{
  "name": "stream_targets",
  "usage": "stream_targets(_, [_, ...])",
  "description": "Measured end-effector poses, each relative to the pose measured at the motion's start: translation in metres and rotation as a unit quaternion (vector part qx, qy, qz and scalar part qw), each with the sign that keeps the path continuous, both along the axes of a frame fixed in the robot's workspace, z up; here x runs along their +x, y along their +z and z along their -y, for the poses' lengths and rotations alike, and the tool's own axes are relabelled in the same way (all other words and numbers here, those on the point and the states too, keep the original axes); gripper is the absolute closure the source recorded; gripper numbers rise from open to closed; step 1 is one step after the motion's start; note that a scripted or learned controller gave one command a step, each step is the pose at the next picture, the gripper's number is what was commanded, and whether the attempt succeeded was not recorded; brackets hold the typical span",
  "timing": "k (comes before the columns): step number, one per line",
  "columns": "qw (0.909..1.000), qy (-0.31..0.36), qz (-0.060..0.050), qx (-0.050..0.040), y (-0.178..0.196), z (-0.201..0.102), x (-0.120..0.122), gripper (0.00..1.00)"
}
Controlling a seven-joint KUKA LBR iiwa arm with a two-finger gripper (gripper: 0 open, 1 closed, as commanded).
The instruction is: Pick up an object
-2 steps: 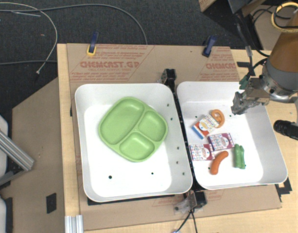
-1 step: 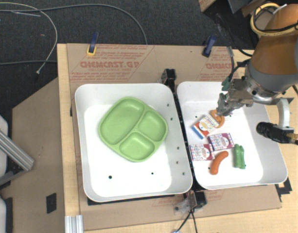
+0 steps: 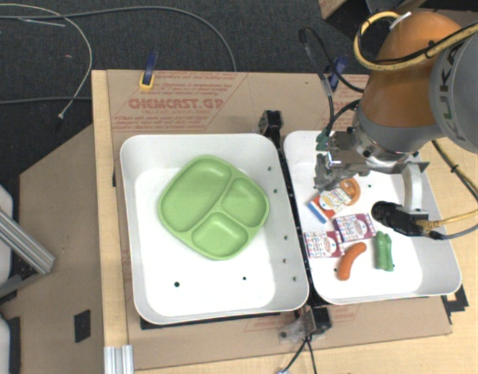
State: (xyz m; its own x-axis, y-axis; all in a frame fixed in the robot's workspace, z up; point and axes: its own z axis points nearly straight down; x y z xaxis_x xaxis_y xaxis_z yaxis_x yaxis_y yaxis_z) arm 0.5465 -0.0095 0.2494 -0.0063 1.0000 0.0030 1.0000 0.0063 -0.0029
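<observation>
My gripper [image 3: 329, 176] hangs low over the back left part of the right bin [image 3: 433, 283], just above an orange and white packet [image 3: 338, 199]. In front of the packet lie two pink and white cartons [image 3: 354, 226] [image 3: 321, 245]. An orange sausage-shaped toy [image 3: 350, 260] and a green pickle-like toy [image 3: 384, 252] rest near the bin's front. The arm's bulk hides the back of this bin.
The left bin [image 3: 145, 209] holds a green divided plate [image 3: 214, 206], lying tilted near its middle. A black clamp [image 3: 270, 122] sits at the back between the two bins. Brown cardboard [image 3: 176, 96] lies under both bins.
</observation>
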Motion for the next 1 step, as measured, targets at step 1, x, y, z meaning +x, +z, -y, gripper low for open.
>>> stream_targets(1, [1.0000,-0.001,-0.001,-0.0003,-0.0134,-0.0414,-0.0115,1.00])
